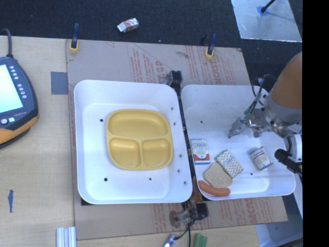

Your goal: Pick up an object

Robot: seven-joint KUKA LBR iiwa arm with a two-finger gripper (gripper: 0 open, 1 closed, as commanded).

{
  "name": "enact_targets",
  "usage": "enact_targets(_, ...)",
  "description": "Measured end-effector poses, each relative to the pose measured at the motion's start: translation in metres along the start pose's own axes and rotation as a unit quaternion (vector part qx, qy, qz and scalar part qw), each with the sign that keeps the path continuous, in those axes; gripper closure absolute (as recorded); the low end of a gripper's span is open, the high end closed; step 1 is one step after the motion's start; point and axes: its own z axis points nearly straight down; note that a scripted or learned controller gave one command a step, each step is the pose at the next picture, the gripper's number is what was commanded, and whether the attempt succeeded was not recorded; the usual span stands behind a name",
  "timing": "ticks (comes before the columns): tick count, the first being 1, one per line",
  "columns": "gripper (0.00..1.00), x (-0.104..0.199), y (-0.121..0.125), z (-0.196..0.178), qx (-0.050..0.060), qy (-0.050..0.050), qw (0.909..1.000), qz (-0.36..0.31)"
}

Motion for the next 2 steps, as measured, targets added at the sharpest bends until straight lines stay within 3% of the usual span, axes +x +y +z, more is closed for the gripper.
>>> enact_targets(1,0.0,0.062,-0.066,0.018,0.002,0.0,1.0,-0.002)
enact_targets(2,0.0,0.032,0.017,-0.021,0.0,0.0,1.0,0.0)
